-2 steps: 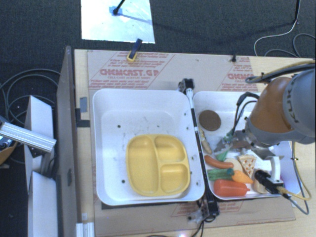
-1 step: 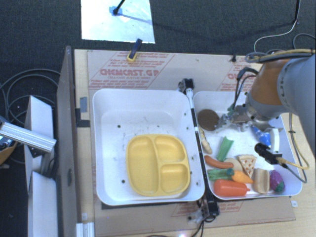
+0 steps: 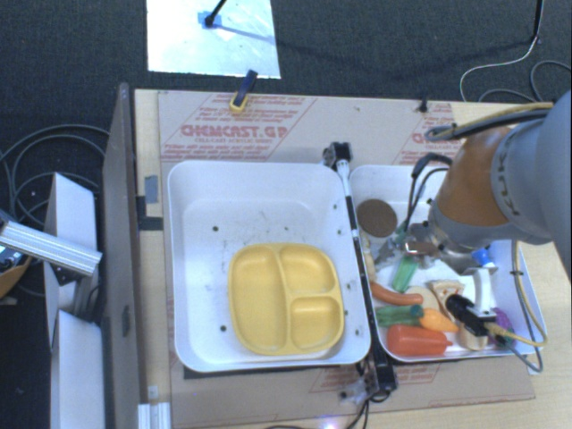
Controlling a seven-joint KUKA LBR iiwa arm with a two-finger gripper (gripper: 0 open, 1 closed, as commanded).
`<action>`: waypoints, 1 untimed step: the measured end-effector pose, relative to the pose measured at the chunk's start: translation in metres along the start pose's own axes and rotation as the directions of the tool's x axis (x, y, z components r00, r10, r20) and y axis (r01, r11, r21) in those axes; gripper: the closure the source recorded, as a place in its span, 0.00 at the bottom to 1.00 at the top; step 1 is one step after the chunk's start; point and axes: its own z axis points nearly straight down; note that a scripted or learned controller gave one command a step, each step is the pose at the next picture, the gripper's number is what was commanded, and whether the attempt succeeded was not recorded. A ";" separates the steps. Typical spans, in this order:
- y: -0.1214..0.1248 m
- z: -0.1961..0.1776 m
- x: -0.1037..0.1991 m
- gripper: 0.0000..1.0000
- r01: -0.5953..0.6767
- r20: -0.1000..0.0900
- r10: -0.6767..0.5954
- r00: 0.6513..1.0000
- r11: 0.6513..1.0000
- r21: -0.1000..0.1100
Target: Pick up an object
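- A grey KUKA arm (image 3: 500, 186) reaches in from the right over the right-hand bin (image 3: 402, 173). Its gripper (image 3: 398, 247) is low among the clutter at that bin's left side, close to the wall shared with the left-hand bin (image 3: 259, 186).
- From this angle it cannot be told whether the gripper is open or closed, and nothing can be seen held in it.
- The pickable things all lie in the right-hand bin:
  - a brown disc (image 3: 376, 216) at the far left, just beyond the gripper;
  - a green piece (image 3: 404, 273) just on its near side;
  - an orange carrot-shaped toy (image 3: 396, 294) nearer again;
  - a red toy (image 3: 416, 340) by the near wall.
- The left-hand bin holds a yellow divided tray (image 3: 286, 298), well apart from the gripper.
- The step in hand looks like the reach-and-grasp itself, with the tool down at object level and no lift begun.
- The green piece and the brown disc seem the likeliest targets, though which one is meant cannot be told.
- The next move calls for a firm closure on one item, then a straight lift clear of the bin wall.
- The toys lie tightly packed, so there is a risk of a grasp that slips off or nudges neighbours aside.
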 end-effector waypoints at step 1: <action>0.123 -0.004 -0.003 0.00 0.006 0.005 -0.006 1.000 1.000 -0.019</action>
